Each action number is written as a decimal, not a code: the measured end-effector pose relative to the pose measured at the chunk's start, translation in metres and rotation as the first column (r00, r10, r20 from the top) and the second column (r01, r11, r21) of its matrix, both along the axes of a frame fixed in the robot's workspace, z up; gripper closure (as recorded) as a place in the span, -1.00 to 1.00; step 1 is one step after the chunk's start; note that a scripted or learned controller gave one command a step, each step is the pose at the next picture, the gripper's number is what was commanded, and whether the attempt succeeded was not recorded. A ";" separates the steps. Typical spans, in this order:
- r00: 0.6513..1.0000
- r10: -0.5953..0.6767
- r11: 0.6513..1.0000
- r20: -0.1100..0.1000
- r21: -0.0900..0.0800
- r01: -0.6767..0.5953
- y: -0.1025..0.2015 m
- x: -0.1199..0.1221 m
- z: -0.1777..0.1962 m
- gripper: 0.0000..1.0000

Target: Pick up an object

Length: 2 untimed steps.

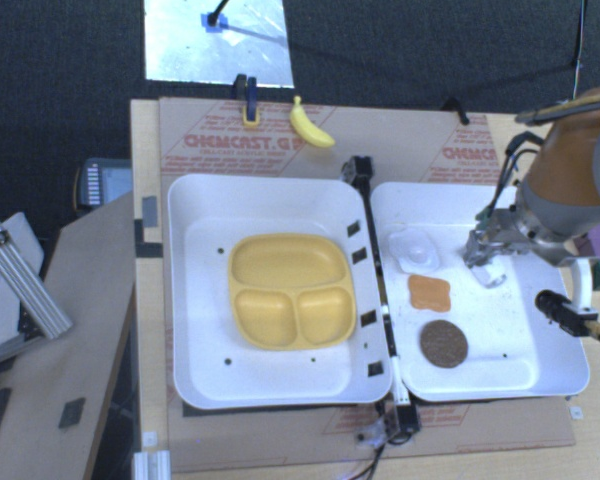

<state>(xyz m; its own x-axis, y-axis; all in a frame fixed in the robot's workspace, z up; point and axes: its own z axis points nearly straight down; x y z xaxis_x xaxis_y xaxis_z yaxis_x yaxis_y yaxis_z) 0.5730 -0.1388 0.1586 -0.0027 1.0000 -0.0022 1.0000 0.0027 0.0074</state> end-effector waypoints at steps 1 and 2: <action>1.000 0.003 1.000 0.000 0.001 -0.003 0.008 0.009 0.057 1.00; 1.000 0.002 1.000 -0.005 0.002 -0.002 0.008 0.009 0.063 1.00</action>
